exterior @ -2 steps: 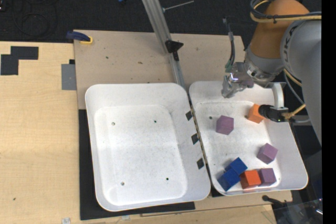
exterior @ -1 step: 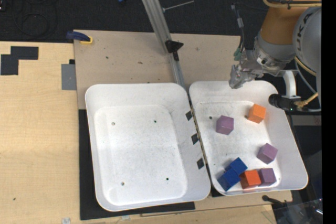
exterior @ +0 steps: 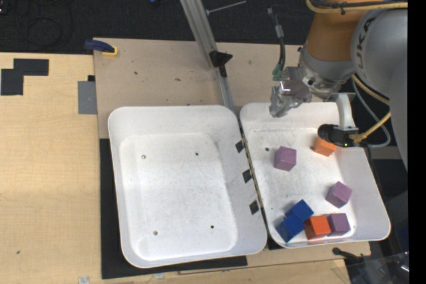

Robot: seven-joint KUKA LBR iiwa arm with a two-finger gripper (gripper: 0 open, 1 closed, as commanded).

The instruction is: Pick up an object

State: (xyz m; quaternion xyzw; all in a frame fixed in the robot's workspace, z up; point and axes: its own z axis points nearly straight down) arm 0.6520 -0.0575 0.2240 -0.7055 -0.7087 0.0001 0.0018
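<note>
Two shallow white bins sat side by side on a pale wooden bench [exterior: 46, 163], with dark floor and cables behind. Nearest, in the right bin's [exterior: 373, 193] front corner, two blue blocks [exterior: 294, 220], an orange block [exterior: 318, 227] and a purple block [exterior: 339, 223] clustered together. Another purple block [exterior: 339, 193] lay just behind them, and a third purple block [exterior: 285, 158] sat nearer the bin's middle. An orange piece [exterior: 324, 147] rested by the right wall. The left bin [exterior: 123, 123] was bare. Farther back, the gripper [exterior: 282, 105] hung over the right bin's rear edge, carrying nothing; whether its fingers were parted could not be told.
</note>
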